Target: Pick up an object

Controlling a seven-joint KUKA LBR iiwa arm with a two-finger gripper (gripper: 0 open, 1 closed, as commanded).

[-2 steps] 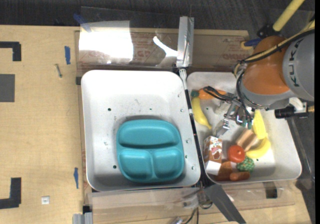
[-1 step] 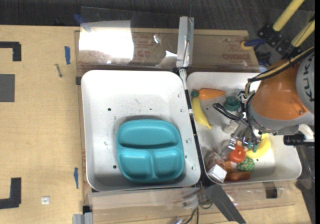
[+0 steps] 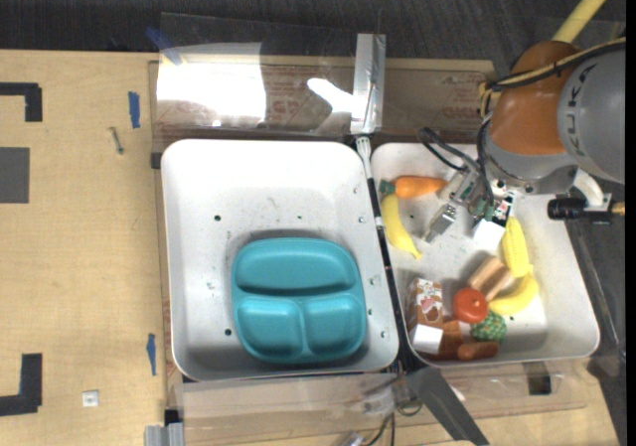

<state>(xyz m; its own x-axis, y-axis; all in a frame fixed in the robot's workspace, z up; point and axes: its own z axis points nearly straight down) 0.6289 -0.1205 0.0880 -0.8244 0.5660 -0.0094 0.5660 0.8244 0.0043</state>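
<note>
While over the right bin [image 3: 586, 335], hand [image 3: 444, 219] low near bin centre, tips spread, gripping nothing. Carrot [image 3: 417, 187] just beside, toward back rim. Small banana [image 3: 399, 227] along left wall. Toy cluster [image 3: 475, 313] crowding front edge, bare floor mid-bin. Left bin [image 3: 189, 176] carrying teal tray [image 3: 297, 299], roomy behind.

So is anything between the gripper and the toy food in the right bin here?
Nothing visible blocks it. The gripper hangs over bare floor of the right bin, with the carrot just beyond it, a banana to its left and the piled food nearer the front. Each lies uncovered.
</note>
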